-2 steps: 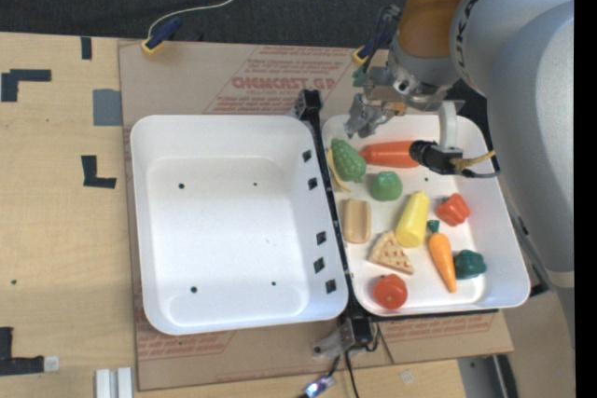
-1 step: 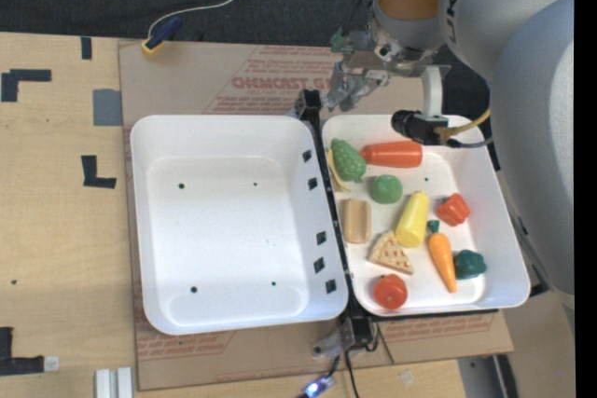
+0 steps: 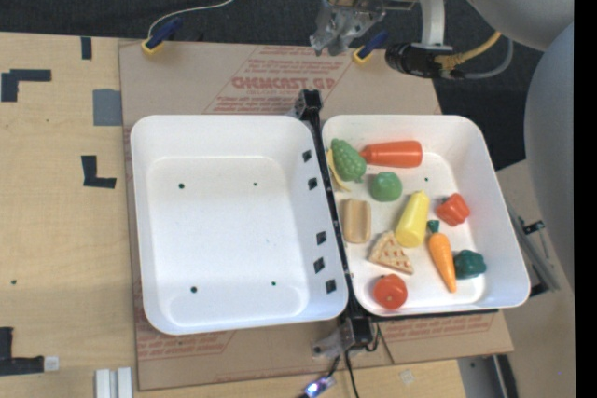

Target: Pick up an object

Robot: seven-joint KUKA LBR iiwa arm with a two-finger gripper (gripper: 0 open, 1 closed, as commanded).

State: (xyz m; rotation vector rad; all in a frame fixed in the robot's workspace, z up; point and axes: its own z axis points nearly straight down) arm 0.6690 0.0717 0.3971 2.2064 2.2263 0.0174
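My gripper (image 3: 332, 34) hangs high above the bench, over the cardboard behind the two bins, with nothing seen between its fingers. The right bin (image 3: 471, 140) holds several toy foods: a green bumpy vegetable (image 3: 348, 161), a red-orange sausage (image 3: 393, 154), a green round piece (image 3: 384, 186), a yellow corn-like piece (image 3: 412, 217), a bread slice (image 3: 355, 221), a pizza wedge (image 3: 391, 253), a carrot (image 3: 442, 260), a red tomato (image 3: 390, 292) and a small red pepper (image 3: 452, 210).
The left bin (image 3: 224, 219) sits beside the right one, joined by a black hinge strip (image 3: 319, 200). Both rest on a cardboard sheet (image 3: 252, 84). A cable with a blue-yellow clip (image 3: 161, 34) lies at the back left.
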